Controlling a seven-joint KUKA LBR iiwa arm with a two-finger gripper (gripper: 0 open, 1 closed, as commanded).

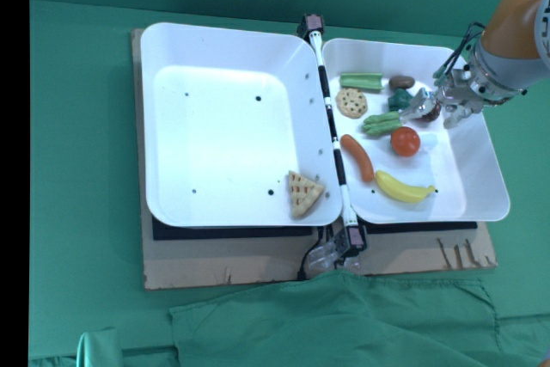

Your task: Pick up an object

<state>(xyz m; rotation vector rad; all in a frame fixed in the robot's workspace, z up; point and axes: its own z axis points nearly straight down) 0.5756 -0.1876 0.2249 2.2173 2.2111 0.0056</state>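
no readable text, no labels, no brands, no numbers on anything

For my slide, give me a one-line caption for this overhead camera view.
KUKA arm's gripper over the right bin of toy foods; a waffle wedge lies in the left bin.

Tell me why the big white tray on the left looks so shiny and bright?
In the camera view, overhead light glares off the floor of the left shallow white plastic bin, washing it out. The right white bin is duller, with soft shadows beside the round red tomato and curved yellow banana. The two-finger metal gripper looks a little blurry.
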